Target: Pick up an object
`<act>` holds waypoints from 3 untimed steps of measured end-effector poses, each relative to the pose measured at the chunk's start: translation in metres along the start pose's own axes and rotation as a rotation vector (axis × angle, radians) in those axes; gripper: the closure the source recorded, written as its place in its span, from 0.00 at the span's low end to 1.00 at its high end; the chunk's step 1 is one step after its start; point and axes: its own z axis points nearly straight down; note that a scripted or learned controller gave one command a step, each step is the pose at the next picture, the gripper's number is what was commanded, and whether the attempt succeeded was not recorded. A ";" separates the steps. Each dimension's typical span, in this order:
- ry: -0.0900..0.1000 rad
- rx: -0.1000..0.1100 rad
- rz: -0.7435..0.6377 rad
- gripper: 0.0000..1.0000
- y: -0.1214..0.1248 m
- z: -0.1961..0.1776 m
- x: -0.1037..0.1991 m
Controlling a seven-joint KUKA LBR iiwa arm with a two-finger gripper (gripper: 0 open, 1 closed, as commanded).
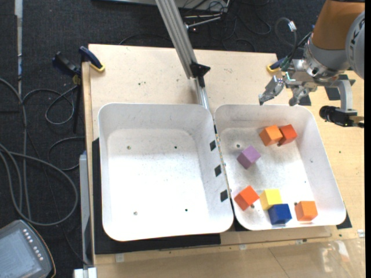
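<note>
My gripper (pixel 283 96) hangs above the far rim of the right bin (pixel 324 161), open, with nothing between its fingers. Below it in that bin lie two orange blocks (pixel 277 135) side by side near the far end. A purple block (pixel 249 156) rests a little closer to the bin's middle. Along the near end sit an orange block (pixel 247 197), a yellow block (pixel 271 197), a blue block (pixel 280 214) and another orange block (pixel 306 211).
The left bin (pixel 153 167) stands beside the right one. A slanted metal pole (pixel 177 30) runs from the top down to the gap between the bins. A blue-and-yellow clamp (pixel 87 59) grips the bench's far left corner.
</note>
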 end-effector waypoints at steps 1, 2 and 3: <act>-0.002 -0.003 -0.002 0.00 0.000 -0.002 0.000; -0.001 0.001 0.000 0.00 -0.005 0.060 0.002; -0.001 0.001 0.001 0.00 -0.012 0.106 0.002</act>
